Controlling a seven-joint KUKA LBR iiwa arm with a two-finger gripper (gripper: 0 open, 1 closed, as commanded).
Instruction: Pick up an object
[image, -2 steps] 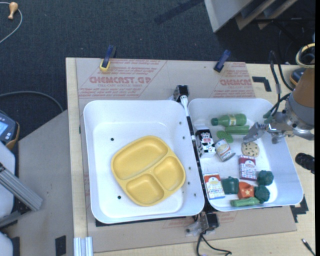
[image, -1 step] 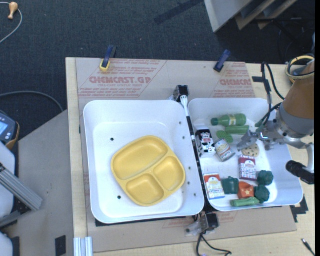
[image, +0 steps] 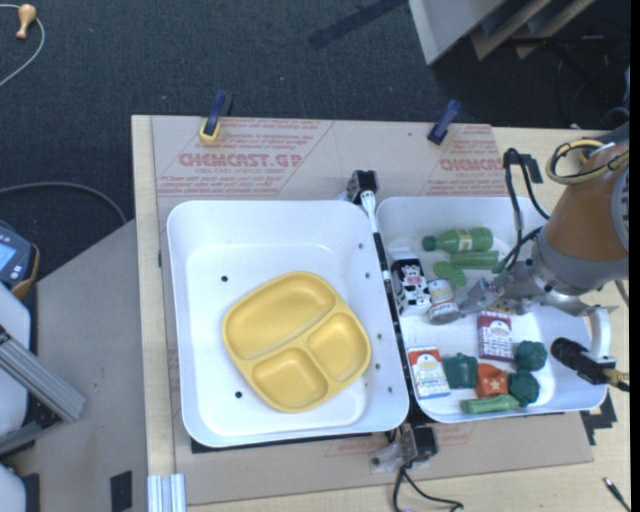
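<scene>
Gripper (image: 478, 298) is low in the right bin (image: 560, 215); can't tell whether the jaws are open or closed from this angle. Silver can (image: 443, 311) sits just left of the jaws, green bottle (image: 459, 240) beyond them, red-and-white box (image: 495, 335) just on their near side. Yellow divided tray (image: 295, 340) is well left, in the left bin (image: 200, 300).

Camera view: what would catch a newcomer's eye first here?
The big yellow divided tray lying alone in the left bin stands out most. Next comes the right bin, crowded with small items such as a green bottle and a red-and-white carton. The grey arm with its orange band reaches in from the right, its gripper low among them.
</scene>
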